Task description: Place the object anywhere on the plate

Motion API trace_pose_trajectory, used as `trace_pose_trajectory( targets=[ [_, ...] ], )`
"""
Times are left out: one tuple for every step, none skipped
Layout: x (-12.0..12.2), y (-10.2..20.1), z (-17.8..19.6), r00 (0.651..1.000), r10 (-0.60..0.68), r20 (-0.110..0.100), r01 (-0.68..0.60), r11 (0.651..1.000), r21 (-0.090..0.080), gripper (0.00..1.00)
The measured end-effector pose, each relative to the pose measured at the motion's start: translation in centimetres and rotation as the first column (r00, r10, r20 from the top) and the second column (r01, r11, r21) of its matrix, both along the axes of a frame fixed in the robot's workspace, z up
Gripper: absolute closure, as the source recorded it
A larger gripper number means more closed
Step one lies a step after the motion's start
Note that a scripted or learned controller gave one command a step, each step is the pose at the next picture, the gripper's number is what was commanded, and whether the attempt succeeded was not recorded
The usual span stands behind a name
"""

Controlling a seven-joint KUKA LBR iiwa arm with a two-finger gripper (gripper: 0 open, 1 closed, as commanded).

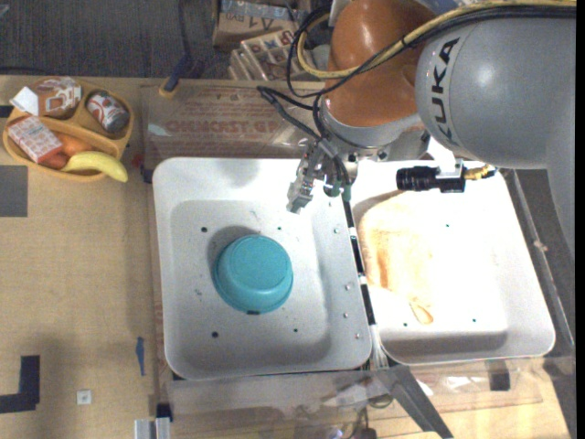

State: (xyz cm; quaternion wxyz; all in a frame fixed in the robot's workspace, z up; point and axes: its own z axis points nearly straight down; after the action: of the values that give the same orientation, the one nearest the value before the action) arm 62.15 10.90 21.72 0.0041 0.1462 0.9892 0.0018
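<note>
Down in the left white bin [183, 337], the round teal plastic plate [254, 273] sits upside-down-looking near the middle. Up and right of the plate hangs the grey metal gripper [302, 199], over the bin's back wall. I cannot tell how its jaws stand, or see any object held. Right of the plate, the other white bin [494, 327] has orange stains.

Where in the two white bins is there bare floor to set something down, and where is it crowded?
Left bin: the teal plate fills the middle; bare floor lies along its left wall and front corners. The gripper hangs over its back right corner, so that part is crowded. Right bin: bare floor across its middle and front; the arm overhangs its back edge.
</note>
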Motion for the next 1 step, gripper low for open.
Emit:
trace_pose_trajectory(
  targets=[
    [0.41, 3.85, 0.99, 0.958, 0.287, 0.002, -0.287, 0.958, -0.001, 1.00]
  ],
)
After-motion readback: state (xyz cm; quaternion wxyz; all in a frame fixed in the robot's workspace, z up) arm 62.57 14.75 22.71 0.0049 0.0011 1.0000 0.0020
